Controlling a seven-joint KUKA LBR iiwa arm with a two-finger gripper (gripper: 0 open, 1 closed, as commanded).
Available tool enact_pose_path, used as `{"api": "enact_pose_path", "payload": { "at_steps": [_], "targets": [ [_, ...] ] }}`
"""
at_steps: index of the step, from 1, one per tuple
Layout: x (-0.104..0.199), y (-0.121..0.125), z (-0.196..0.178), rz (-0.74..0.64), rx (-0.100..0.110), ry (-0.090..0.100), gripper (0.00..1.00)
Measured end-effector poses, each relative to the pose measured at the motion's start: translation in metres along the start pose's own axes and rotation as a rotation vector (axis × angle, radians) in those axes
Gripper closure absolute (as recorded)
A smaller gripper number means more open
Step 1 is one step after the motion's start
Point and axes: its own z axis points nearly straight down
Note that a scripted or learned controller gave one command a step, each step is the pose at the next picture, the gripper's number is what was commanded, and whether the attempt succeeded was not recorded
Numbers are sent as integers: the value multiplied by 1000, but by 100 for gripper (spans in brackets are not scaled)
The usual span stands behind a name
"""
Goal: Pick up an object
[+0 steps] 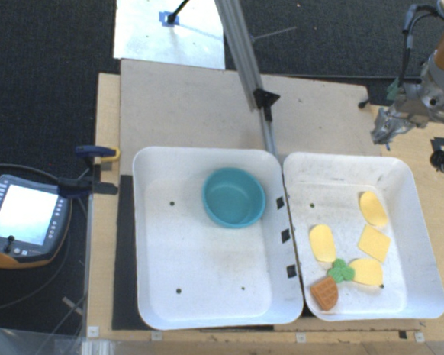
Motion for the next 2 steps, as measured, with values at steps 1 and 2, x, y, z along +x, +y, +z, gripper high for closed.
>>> {"api": "enact_pose_path", "payload": {
  "at_steps": [1, 2],
  "targets": [
    [49, 2, 1, -3, 4, 1, 100],
    [108, 9, 5, -3, 4, 2, 100]
  ]
}}
